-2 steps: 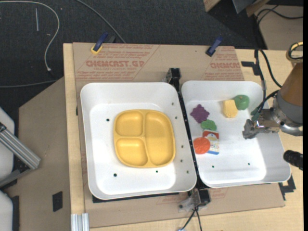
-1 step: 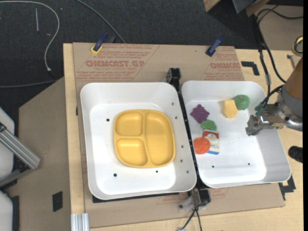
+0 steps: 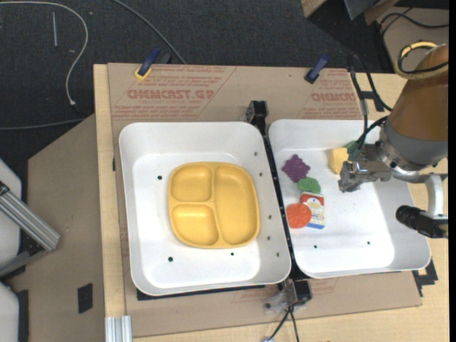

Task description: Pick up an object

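left bin [image 3: 142, 262] carries a yellow plate [image 3: 214, 205] with three compartments, sitting square in its middle. over in the right bin [image 3: 370, 251], the toys bunch along the left edge: a purple piece [image 3: 296, 167] nearest the back, a green one [image 3: 309, 185] just below it, then an orange round piece [image 3: 298, 216] touching a small white carton [image 3: 316, 209]. a yellow block [image 3: 338, 159] sits further right, near the back edge. the gripper [image 3: 350, 177] hangs just beside that block, arm reaching in from the right edge. fingers: cannot tell from here whether they're apart or closed.
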